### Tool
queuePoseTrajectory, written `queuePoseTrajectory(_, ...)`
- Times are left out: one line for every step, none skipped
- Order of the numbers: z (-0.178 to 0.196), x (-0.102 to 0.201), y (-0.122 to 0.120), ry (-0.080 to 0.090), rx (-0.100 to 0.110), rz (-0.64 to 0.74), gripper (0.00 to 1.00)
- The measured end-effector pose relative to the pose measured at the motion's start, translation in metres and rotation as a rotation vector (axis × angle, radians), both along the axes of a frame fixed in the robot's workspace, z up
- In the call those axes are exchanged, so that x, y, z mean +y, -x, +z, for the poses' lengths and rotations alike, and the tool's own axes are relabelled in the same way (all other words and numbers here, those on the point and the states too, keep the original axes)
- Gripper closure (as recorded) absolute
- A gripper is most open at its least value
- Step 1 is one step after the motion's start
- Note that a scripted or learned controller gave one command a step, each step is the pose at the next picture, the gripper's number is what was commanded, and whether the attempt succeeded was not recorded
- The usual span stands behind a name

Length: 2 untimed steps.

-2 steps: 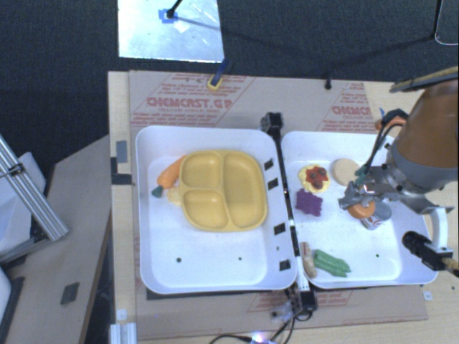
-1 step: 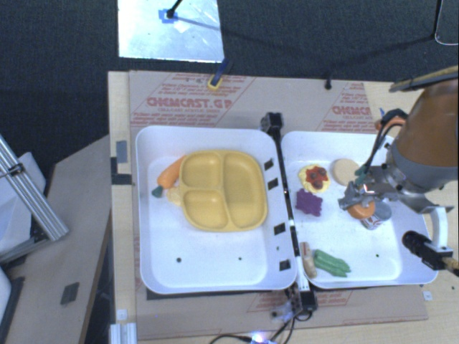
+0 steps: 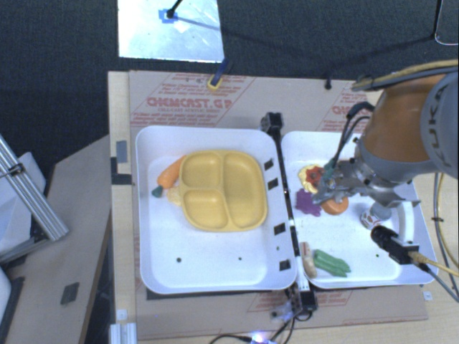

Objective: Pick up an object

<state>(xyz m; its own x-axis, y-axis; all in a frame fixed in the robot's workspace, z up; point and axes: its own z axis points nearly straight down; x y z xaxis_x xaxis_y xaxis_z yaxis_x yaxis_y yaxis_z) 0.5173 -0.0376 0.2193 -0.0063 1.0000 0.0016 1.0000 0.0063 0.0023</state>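
My gripper hangs low in the right bin, right over a small cluster of toy food. Under it lie a purple piece, an orange round piece and a yellow-and-red piece. The arm's grey wrist and orange band cover the bin's upper right part. A green pod-shaped toy and a small tan piece lie near the bin's front left corner.
The left bin holds a yellow divided plate with an orange carrot against its left rim. A black divider with clips runs between the two bins. Cables trail at the right.
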Motion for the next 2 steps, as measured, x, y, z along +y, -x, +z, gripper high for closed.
queuePoseTrajectory(-0.005,0.024,-0.018,0.001,0.0,0.001,1.0)
queuePoseTrajectory(0.009,0.018,-0.028,0.001,0.0,0.0,1.0)
